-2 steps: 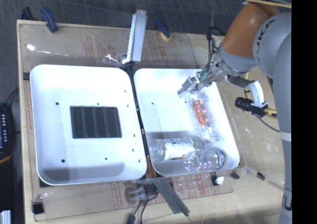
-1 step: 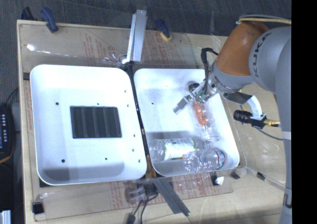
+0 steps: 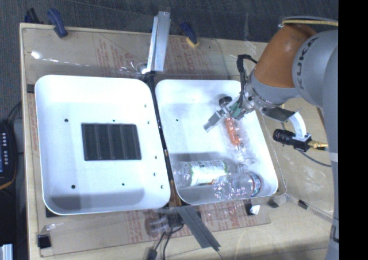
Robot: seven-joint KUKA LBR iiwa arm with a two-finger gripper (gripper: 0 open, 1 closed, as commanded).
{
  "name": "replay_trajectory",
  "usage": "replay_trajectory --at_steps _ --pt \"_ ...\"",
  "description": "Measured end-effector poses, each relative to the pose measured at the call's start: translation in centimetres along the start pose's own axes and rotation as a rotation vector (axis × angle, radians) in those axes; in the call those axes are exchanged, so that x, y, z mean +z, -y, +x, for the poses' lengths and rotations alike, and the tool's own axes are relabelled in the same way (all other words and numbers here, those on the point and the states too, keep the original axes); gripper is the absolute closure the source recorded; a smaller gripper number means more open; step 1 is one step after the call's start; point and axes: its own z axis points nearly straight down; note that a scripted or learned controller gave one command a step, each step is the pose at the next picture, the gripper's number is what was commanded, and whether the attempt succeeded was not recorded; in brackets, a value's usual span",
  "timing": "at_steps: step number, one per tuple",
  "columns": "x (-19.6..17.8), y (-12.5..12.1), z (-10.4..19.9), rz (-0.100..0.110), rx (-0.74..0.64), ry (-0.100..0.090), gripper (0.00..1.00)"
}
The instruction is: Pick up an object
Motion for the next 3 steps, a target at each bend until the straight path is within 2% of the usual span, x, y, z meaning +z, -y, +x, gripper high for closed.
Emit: replay_trajectory --at_steps 1,3 --pt "0.2 0.3 0.2 0.002 0.018 -0.003 0.0" --pt "-1.6 2.9 1.5 0.004 0.153 -0.005 0.0"
